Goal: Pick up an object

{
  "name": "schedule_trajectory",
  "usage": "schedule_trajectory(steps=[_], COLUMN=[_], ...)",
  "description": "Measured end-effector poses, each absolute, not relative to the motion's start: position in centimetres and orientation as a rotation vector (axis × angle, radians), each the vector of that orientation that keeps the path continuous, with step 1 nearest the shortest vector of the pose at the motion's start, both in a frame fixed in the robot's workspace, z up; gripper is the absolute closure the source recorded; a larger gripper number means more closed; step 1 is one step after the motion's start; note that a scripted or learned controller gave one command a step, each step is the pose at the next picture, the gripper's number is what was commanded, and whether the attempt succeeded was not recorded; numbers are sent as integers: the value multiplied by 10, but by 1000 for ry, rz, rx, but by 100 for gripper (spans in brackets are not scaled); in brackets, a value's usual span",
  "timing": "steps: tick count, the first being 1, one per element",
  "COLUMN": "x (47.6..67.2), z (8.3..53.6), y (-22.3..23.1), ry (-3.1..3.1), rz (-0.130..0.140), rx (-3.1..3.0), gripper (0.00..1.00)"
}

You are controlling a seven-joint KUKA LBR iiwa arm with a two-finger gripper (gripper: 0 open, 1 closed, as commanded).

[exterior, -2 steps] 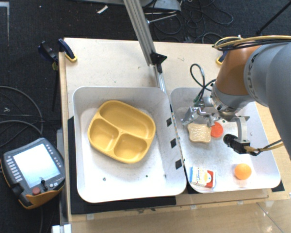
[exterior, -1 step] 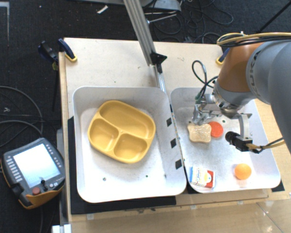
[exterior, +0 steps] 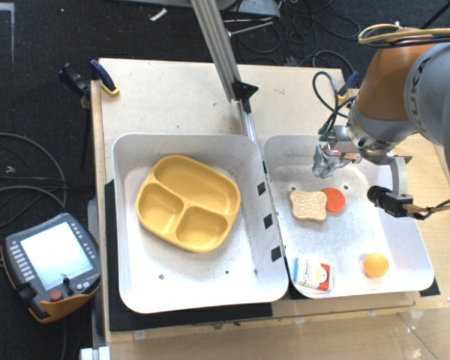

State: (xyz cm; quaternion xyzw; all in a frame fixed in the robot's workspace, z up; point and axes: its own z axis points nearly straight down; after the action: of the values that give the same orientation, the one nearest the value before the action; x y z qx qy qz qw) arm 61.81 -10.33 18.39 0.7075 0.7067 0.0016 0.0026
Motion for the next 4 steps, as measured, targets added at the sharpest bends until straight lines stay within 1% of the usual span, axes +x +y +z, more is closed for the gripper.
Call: schedule_trajectory(steps=[1, 3, 4], x=[620, 639, 643], z=[238, 252, 252], y=[-103, 3, 48], ry=[2219, 2230, 2229], rz=[6, 6, 3], rx=[2215, 2212, 2213], gripper=[100, 100, 100])
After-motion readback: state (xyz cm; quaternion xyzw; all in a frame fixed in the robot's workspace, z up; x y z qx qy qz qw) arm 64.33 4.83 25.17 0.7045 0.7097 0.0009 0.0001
